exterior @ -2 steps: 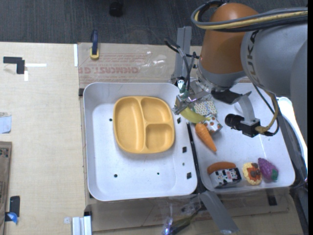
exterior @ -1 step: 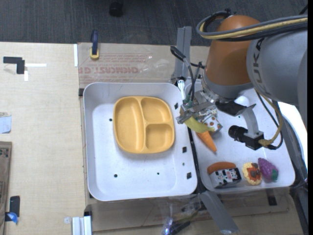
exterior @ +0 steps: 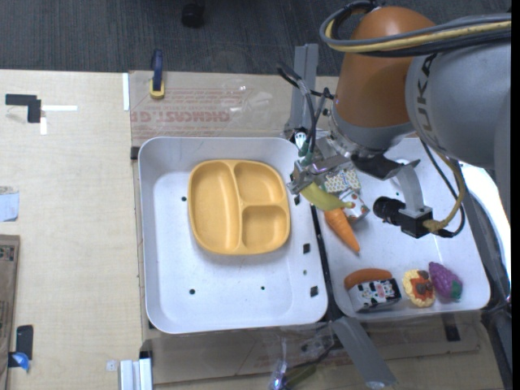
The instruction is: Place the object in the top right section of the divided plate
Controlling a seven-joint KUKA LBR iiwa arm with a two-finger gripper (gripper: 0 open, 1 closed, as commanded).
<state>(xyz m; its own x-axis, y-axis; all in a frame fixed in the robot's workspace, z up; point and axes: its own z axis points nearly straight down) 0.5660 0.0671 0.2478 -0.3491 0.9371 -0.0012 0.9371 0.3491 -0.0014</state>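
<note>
The yellow divided plate lies in the left bin, with one long section on its left and two smaller ones on its right. Its top right section holds nothing. My gripper hangs low over the rim between the two bins, just right of the plate's top right corner. Directly beneath and to the right of it lie a yellow banana-like piece and an orange carrot in the right bin. A checkered packet sits beside them, partly under the wrist.
In the right bin, near its front edge, lie a red, white and black toy, a small yellow and red food toy and purple grapes. The arm's bulk covers the back of that bin.
</note>
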